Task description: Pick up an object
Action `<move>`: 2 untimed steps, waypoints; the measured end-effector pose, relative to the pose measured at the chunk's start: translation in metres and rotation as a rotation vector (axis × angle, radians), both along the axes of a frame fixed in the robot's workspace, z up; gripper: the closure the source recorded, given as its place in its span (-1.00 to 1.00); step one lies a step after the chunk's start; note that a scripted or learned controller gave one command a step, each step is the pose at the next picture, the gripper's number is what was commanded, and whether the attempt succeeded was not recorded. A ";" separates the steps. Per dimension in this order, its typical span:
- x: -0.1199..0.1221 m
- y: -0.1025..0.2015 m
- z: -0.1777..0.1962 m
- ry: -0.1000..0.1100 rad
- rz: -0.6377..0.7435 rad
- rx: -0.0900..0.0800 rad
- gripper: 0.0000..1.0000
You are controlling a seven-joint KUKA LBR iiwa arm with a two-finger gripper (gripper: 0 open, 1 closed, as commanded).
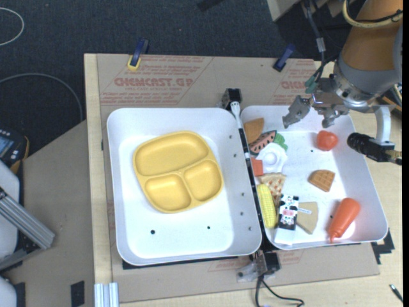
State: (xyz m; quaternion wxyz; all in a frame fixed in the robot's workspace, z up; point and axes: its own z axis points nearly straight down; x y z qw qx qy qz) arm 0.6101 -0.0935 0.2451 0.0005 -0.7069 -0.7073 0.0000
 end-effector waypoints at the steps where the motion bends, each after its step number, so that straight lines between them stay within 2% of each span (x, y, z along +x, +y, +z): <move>1: 0.001 0.001 -0.042 0.004 -0.001 0.000 -1.00; 2: -0.002 -0.007 -0.102 0.006 -0.002 0.001 -1.00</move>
